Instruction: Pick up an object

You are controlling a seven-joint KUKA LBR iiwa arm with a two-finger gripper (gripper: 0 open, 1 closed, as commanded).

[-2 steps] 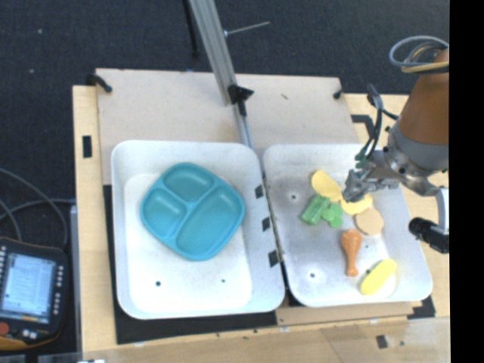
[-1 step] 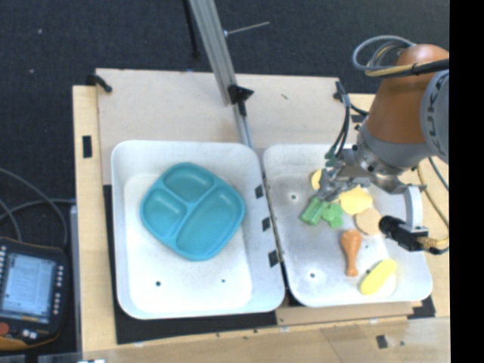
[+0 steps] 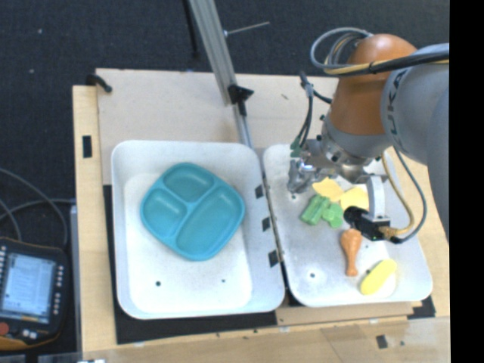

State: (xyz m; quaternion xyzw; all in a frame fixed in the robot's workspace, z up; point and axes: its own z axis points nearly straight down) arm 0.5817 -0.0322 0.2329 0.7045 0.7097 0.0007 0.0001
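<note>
- I am seeing the arm [image 3: 401, 89] covering the far corner of the right bin [image 3: 318, 278]; the frame's right edge is cutting it off.
- The gripper [image 3: 301, 174] is hanging over that bin's far left corner, too blurred for me to read.
- The wrist is overlapping part of the yellow pieces [image 3: 340, 193] in that bin.
- The handheld screen [image 3: 26, 290], well left of that bin, is running off the frame's left edge.

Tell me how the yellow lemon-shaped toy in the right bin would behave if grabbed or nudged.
The lemon toy looks rounded and smooth, so it would likely roll or slide when nudged. Its glossy look suggests hollow plastic, probably light and stiff. It lies close to the bin's rim, which may crowd the gripper.
</note>
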